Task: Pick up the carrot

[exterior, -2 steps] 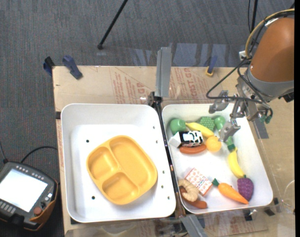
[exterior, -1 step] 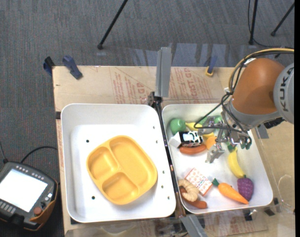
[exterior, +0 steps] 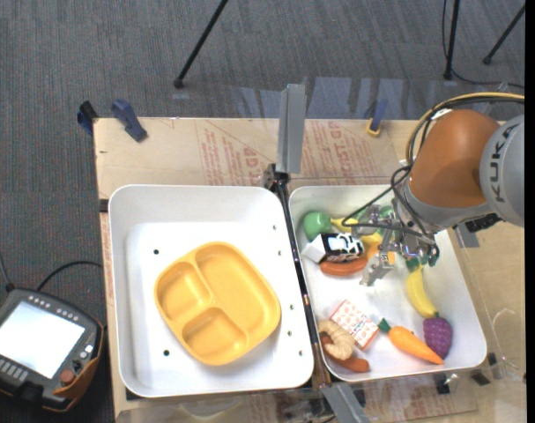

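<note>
The carrot (exterior: 415, 345), orange with a small green top, lies near the front right of the right bin (exterior: 468, 300), its tip pointing right toward a purple grape bunch (exterior: 436, 334). My gripper (exterior: 383, 266) hangs over the middle of that bin, up and to the left of the carrot and well apart from it. It is open, with nothing between its fingers. The orange band of the arm (exterior: 450, 159) sits above it.
Around the gripper lie a banana (exterior: 418, 293), a red-orange piece (exterior: 342, 268) under a black-and-white item (exterior: 343, 245), and a green piece (exterior: 315, 225). A red-and-white box (exterior: 353, 322) and a tan pastry (exterior: 338, 343) lie left of the carrot. The left bin (exterior: 139, 227) holds a yellow divided plate (exterior: 217, 302).
</note>
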You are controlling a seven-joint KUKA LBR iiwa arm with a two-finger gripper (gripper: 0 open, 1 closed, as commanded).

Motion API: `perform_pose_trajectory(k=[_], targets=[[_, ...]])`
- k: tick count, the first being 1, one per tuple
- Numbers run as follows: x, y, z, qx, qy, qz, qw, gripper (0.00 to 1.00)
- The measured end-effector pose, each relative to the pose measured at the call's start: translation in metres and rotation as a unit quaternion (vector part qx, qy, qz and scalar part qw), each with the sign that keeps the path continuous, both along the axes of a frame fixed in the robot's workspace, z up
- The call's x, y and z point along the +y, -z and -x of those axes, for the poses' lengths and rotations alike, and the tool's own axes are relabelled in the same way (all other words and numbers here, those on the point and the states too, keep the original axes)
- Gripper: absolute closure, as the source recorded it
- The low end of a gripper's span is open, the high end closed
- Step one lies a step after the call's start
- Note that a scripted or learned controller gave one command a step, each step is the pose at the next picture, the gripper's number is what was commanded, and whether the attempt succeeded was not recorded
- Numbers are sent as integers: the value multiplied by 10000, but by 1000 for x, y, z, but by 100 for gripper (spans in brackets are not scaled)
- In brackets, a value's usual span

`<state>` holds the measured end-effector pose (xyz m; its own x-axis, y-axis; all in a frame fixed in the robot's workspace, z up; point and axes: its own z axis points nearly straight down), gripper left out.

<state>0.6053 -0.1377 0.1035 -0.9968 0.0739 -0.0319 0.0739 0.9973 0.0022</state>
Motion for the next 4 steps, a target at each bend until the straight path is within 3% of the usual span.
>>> perform_pose_trajectory(k=[1,2,3,4], targets=[[2,0,-9,8,779,-9,9970,0],[14,-1,7,-68,1413,-15,9899,0],[-3,0,11,-41,1489,-33,9888,0],[5,0,7,-17,1619,-15,9868,0]])
